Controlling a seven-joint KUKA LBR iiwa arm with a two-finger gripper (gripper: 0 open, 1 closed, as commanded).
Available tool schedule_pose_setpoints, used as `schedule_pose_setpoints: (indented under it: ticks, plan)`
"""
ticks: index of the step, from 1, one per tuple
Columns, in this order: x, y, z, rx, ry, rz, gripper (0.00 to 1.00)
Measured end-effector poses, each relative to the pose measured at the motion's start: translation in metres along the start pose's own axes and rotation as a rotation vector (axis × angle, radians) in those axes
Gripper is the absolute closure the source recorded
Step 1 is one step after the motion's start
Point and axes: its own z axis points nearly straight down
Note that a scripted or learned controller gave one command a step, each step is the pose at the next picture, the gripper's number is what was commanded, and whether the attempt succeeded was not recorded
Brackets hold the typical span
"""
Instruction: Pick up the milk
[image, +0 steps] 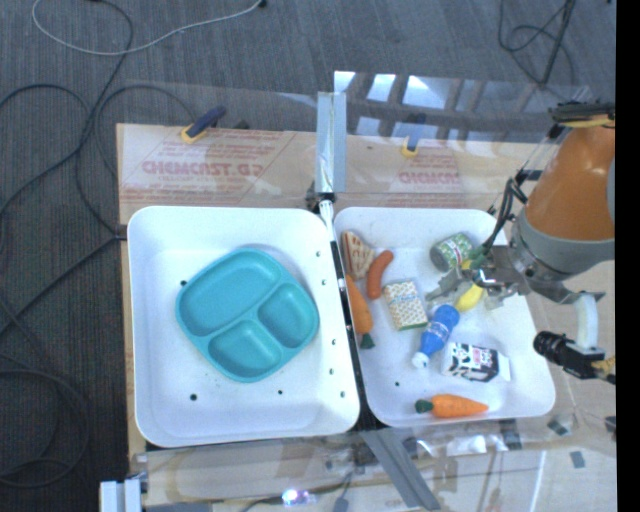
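Arm (570, 200) comes in from the right edge of the frame, orange band up top, grey wrist below, reaching over the right bin (530, 400). Pincer (478, 278) sits low at the bin's upper right, just beside the green can (454, 250) and a small yellow item (469, 297); whether it is wide or narrow I cannot tell (too much clutter around the tip), and nothing visibly sits between its tips. Milk (473, 362), a small black-and-white carton, lies on its side in the lower right part of the same bin, below the pincer and apart from it. Blue-capped bottle (436, 334) lies tilted just upper left of the milk. Orange carrot (455, 406) lies along the bin's bottom edge, below the milk. Patterned box (405, 304) is mid-bin, left of the bottle. A second carrot (359, 310) runs along the bin's left wall, with an orange sausage-shaped piece (378, 273) and a pizza-like wedge (353, 247) above it. Left bin (150, 400) holds a teal divided plate (249, 313), roughly centred. Both bins sit side by side on the tabletop (230, 170), a yellow-and-blue clamp (203, 122) at its upper left edge.
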Motion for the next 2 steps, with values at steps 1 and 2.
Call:
schedule_pose_setpoints:
  ticks: [1, 2]
  plan:
    - [0.000, 0.000, 0.000, 0.000, 0.000, 0.000, 0.00]
    - [-0.058, -0.036, 0.045, -0.001, -0.001, -0.017, 0.00]
